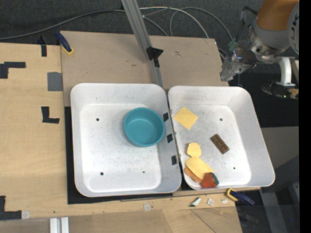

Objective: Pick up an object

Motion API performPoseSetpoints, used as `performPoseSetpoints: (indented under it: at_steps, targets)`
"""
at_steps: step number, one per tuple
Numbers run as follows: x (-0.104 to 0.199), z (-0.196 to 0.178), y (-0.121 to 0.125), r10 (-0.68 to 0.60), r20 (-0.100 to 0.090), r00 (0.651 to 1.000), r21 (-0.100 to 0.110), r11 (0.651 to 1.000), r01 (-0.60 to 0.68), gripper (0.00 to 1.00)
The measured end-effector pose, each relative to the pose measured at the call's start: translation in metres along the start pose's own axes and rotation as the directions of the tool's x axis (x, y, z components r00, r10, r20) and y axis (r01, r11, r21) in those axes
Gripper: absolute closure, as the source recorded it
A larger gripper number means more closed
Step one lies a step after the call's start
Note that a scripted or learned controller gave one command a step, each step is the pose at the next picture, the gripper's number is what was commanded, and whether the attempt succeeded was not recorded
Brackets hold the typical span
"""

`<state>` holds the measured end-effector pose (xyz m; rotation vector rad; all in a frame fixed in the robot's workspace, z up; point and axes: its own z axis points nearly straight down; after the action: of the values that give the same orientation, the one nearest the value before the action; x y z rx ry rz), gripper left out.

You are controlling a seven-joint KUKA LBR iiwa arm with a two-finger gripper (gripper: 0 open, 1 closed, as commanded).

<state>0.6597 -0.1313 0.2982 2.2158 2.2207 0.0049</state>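
My gripper (228, 72) hangs above the bench just beyond the far edge of the right bin (243, 97), with nothing seen between its fingers. In that bin lie a yellow square slice (186, 118), a brown chocolate bar (219, 143), a small yellow round piece (194, 150), a larger yellow wedge (198, 168) and a red piece (209, 180) with an orange item beside it at the near edge. A teal bowl (143, 126) sits upright in the left bin (87, 130).
A grey metal pole (141, 28) slants across the bench behind the bins. Cables (184, 18) loop on the dark floor at the back. Yellow clamps (65, 43) sit at bench corners. Black tape marks the wooden board at the left.
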Motion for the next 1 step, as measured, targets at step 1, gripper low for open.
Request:
performPoseSetpoints:
  at_steps: [1]
  targets:
    - [0.0458, 0.0169, -0.0264, -0.002, -0.002, 1.0, 0.009, 1.0, 0.002, 1.0]
